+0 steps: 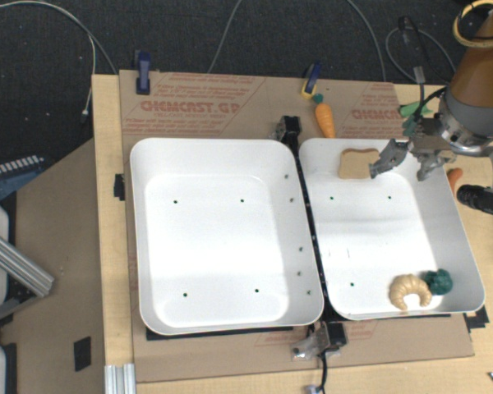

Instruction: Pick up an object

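My gripper [407,159] hangs at the upper right of the frame, above the far edge of the right bin [444,220], fingers spread and grasping nothing; the toast slice [359,163] lies just left of it, flat in the bin's upper corner; the croissant [411,290] and green toy [438,281] rest at lower right. Recommended: shift left, centre over the slice, descend vertically, straddle its edges, then clench.

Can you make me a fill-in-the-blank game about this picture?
1. The croissant lies in the ____ bin.
2. The carrot lies on the ____, outside both bins.
3. Touching the croissant is a small ____ toy.
4. The gripper hangs with its fingers ____.

Missing words: right; cardboard; green; open
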You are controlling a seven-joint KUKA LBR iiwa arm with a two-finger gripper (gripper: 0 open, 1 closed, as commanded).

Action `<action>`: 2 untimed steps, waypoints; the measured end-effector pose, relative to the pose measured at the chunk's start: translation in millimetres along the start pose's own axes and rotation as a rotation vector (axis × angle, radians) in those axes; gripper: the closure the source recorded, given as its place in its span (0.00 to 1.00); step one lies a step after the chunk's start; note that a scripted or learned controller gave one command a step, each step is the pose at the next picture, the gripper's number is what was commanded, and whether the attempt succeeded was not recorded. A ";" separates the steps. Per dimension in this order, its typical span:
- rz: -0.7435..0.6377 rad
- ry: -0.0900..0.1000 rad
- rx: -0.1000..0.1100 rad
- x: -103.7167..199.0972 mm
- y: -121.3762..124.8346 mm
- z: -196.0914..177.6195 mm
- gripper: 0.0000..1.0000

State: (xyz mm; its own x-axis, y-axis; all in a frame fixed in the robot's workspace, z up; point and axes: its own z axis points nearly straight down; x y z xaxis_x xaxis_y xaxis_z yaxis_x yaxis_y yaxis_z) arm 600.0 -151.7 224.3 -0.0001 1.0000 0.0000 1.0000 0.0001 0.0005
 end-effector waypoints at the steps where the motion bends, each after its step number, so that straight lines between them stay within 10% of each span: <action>1: 0.000 0.000 0.000 0.0 0.0 0.0 0.00; 2: 0.000 0.000 0.000 0.0 0.0 0.0 0.00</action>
State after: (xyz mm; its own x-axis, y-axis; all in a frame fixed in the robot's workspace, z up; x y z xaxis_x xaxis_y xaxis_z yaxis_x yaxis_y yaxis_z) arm 600.0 -151.7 224.3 -0.0001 1.0000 0.0000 1.0000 0.0001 0.0005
